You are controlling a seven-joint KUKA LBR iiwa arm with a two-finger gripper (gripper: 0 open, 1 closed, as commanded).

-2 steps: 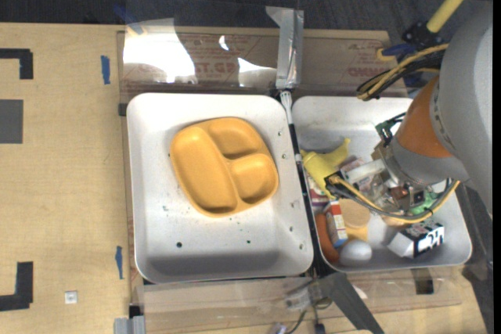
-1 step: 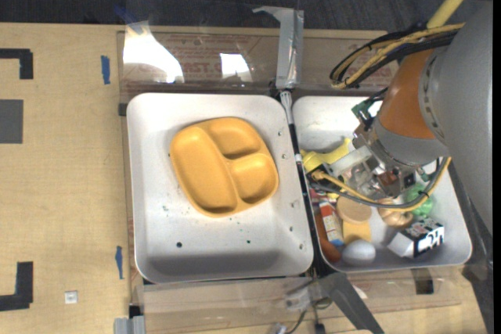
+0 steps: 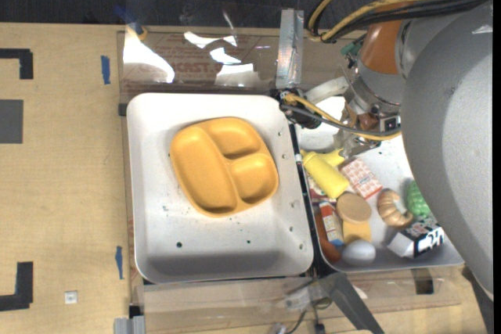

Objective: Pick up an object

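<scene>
You see the gripper [image 3: 354, 138] low over the right bin's [image 3: 383, 260] far end, above the clutter. Its grasp state can't be told. A yellow tray [image 3: 225, 164] lies in the left bin [image 3: 156, 246].

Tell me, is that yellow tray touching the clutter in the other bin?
Apart. The camera view shows the yellow tray lying alone in the left bin, with bare white floor and both bins' rims separating it from the clutter.

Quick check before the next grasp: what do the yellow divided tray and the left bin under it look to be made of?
The yellow divided tray looks like moulded plastic, semi-matte: rounded compartment edges and soft, dull highlights. The left bin seems to be white plastic or coated metal, smooth with a faint sheen; its rounded corners and small dark holes leave that open.
</scene>
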